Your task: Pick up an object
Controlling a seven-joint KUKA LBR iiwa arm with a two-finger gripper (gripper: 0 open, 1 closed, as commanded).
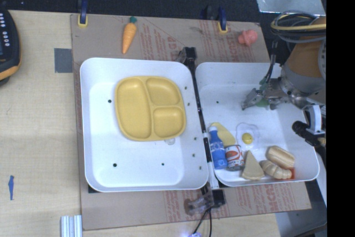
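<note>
My gripper hangs over the upper middle of the right bin, fingers spread open with nothing between them. Toy food lies below it along the bin's near side: a fried egg, a yellow banana-like piece, a blue bottle, a small can, a tan wedge, a bread roll and a croissant-like piece. The egg is the closest, a short way below the fingertips.
The left bin holds a yellow divided plate. A toy carrot and a pink object lie on the cardboard behind the bins. Clamps hold the board's far edge. A dark device sits far left.
</note>
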